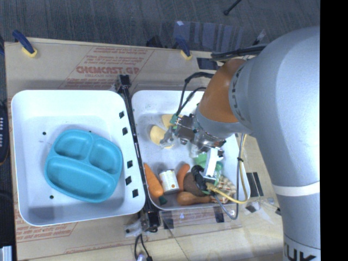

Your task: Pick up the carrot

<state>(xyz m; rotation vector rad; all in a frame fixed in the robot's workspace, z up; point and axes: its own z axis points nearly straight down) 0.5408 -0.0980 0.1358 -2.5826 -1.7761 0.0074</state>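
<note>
The carrot [153,182], long and orange, lies along the left wall of the right bin [142,106] near its front corner. My gripper [173,132] is further back in the same bin, right beside a pale yellow food piece [157,134]. It is well apart from the carrot, and I see nothing orange in it. The grey arm and its orange band cover the right half of this bin.
A small white can [169,181] stands just right of the carrot. Beside it are a short orange piece [183,172], a brown lump [190,184] and another orange piece [193,199] at the front wall. A blue divided plate [83,163] lies in the left bin [22,145].
</note>
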